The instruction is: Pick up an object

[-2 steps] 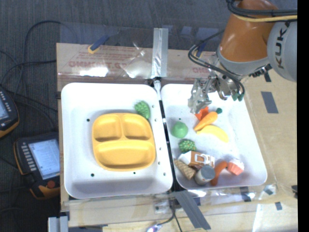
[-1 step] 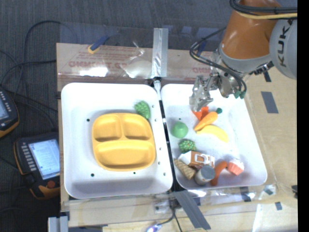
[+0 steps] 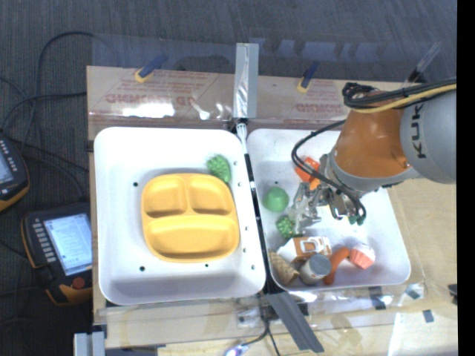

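Observation:
My gripper [image 3: 308,208] hangs low over the middle of the right bin [image 3: 386,221], under the orange wrist band. Just left of it lie a green ball [image 3: 276,198] and a green leafy piece [image 3: 286,225]. Below it sit a small orange-and-white box [image 3: 311,245], a grey can [image 3: 317,267], an orange carrot-like piece [image 3: 340,258] and a pink-and-white item [image 3: 361,256]. An orange object [image 3: 306,170] peeks out beside the wrist. The arm hides whatever lies directly under it.
The left bin [image 3: 119,199] holds a yellow divided tray [image 3: 190,215] with a green broccoli-like piece [image 3: 220,167] at its upper right corner. A brown item [image 3: 282,267] lies in the right bin's front left corner. Tablets and cables lie on the floor at left.

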Tool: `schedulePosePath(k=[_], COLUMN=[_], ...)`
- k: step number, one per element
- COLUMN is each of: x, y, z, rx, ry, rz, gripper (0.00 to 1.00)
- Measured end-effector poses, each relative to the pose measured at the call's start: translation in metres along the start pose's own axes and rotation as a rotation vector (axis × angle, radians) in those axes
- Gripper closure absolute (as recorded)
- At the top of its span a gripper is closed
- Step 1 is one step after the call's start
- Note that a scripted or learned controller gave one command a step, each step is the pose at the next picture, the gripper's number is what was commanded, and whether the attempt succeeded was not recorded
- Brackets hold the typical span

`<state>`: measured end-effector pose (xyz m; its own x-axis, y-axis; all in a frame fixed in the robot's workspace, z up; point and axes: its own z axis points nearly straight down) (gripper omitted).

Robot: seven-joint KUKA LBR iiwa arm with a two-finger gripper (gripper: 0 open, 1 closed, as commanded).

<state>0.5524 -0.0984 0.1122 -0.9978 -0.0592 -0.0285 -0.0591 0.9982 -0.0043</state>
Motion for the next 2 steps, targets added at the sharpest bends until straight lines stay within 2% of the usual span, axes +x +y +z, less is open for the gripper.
schedulePosePath(k=[1,2], x=[-0.026,0.003], y=[-0.001,0.001], z=[0.007,0.005], rx=[0.002,-0.002], ry=[-0.009,-0.03], rz=[0.403,0.601], gripper=[1.0,1.0])
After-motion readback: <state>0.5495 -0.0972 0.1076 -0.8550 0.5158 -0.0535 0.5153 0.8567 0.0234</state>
